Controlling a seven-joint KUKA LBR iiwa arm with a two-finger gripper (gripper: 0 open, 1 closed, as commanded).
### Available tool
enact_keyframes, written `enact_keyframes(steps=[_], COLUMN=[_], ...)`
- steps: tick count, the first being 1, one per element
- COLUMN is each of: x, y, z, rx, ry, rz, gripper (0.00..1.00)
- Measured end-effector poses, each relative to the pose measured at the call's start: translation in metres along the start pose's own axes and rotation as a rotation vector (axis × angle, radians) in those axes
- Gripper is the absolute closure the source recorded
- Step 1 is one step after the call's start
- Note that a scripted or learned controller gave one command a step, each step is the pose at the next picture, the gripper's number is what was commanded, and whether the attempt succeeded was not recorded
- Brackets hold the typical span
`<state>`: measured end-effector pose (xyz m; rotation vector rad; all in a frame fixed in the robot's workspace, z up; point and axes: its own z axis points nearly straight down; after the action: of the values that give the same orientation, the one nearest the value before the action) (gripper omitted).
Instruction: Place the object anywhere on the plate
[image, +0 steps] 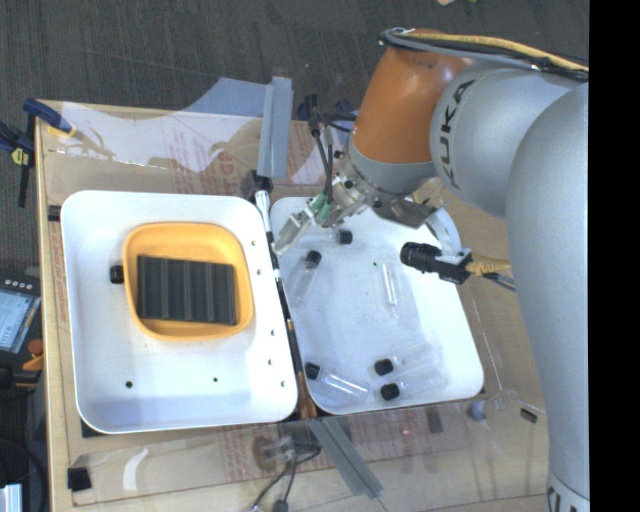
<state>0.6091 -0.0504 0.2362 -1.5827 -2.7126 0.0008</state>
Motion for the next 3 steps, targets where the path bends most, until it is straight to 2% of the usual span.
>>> enact_keyframes(steps=[1, 2, 3], x=[-0.003, -0.004, -0.012], y=[0.011, 0.007, 0.024], z=[0.020, 0.002, 0.032], rx=[0.002, 0.000, 0.001], ry=[0.001, -0.002, -0.001], rz=[0.042, 0.146, 0.150], gripper=[0.00, 0.00, 0.00])
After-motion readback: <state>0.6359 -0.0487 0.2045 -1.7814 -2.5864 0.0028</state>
